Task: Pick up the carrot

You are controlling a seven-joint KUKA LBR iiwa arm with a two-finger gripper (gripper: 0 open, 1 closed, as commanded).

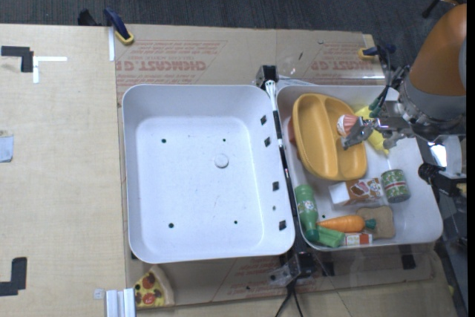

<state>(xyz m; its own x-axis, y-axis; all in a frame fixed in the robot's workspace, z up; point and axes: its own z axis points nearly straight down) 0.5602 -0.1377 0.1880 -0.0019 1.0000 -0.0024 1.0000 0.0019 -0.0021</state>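
Observation:
The carrot (343,223) is orange with a green tip and lies flat near the front of the right bin (427,223). It sits between a green bottle (306,204) and a brown piece (380,220). My gripper (361,131) hangs over the back part of the same bin, at the right rim of a yellow bowl (320,136). That places it well behind the carrot and apart from it. A small red and white item (346,122) sits right at the gripper's tip.
A yellow item (377,136) lies under the gripper. A green can (395,185) and a small box (362,191) sit between gripper and carrot. The left bin (197,167) stands beside it. A toy pizza slice (149,290) lies on the bench in front.

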